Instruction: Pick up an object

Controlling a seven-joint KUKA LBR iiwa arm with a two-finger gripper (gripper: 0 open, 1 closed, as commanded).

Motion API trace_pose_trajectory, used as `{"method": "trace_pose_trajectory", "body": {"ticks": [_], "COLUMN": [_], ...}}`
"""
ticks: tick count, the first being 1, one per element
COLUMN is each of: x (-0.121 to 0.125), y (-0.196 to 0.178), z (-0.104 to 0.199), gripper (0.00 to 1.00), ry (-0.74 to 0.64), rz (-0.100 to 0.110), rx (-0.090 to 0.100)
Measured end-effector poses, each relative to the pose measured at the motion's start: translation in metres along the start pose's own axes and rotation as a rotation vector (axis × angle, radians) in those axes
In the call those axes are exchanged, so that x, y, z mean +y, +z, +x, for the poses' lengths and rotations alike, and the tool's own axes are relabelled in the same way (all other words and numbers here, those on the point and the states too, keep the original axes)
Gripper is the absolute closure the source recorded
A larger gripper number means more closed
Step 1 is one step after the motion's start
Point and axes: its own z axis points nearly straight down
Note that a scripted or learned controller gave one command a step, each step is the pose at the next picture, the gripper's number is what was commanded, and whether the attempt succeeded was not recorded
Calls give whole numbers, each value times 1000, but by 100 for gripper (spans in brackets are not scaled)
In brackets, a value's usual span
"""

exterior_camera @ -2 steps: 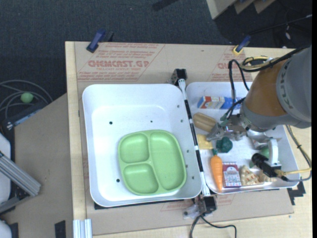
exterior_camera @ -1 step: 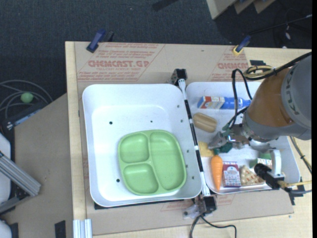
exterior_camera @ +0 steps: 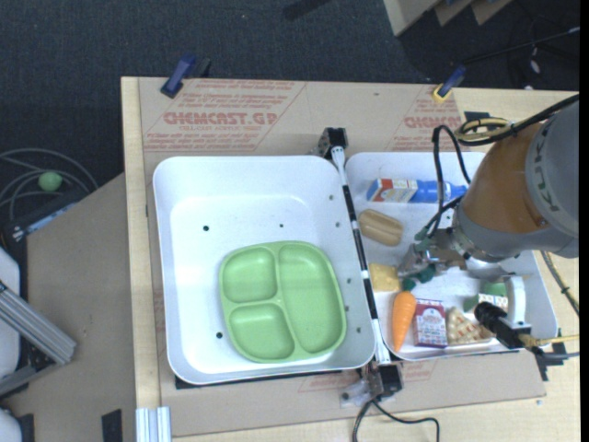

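The right bin (exterior_camera: 396, 162) holds a blue and white carton (exterior_camera: 405, 191) at the back, a tan bread roll (exterior_camera: 381, 226), an orange carrot (exterior_camera: 403, 314), a red packet (exterior_camera: 430, 325) and a pale waffle-like piece (exterior_camera: 465, 325) at the front. My gripper (exterior_camera: 425, 258) reaches down into this bin from the right, just above the carrot and beside a yellowish item (exterior_camera: 385, 277). Its fingertips sit low among the objects, and nothing is clearly held between them. The grey arm with its orange band (exterior_camera: 506, 178) covers the bin's right part.
The left bin (exterior_camera: 184, 191) holds a green three-compartment plate (exterior_camera: 278, 299). A black divider clamp (exterior_camera: 333, 140) sits between the bins at the back. Cables (exterior_camera: 460, 136) loop over the arm. Blue clips (exterior_camera: 180, 75) mark the board's back edge.
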Motion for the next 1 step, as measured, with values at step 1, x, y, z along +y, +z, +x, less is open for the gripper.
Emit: {"method": "trace_pose_trajectory", "body": {"ticks": [1], "x": [-8], "y": [-91], "z": [49], "gripper": [100], "ry": [-3], "rz": [2], "rx": [3]}}
